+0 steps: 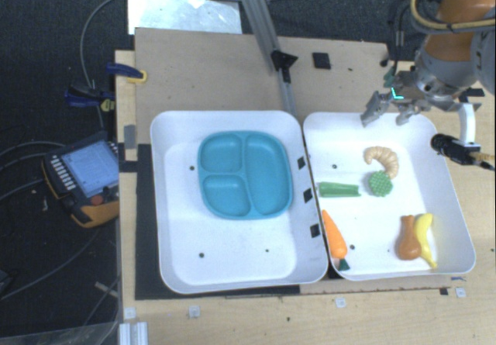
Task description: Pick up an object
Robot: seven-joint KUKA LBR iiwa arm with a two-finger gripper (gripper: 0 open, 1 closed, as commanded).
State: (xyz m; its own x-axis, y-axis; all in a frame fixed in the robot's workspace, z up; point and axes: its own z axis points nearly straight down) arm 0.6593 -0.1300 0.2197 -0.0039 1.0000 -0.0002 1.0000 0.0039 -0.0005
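While the toy foods lie loose in the right white bin [446, 181], the end effector [391, 112] hangs fingers apart and empty over its far rim, just beyond the tan croissant-shaped toy [382, 157], probably the likeliest pick.

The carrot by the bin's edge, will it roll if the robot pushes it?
Probably. The carrot looks round, smooth and tapered, so it may roll, curving toward its thin end. It lies against the right bin's left wall, which could stop it. It looks like light plastic.
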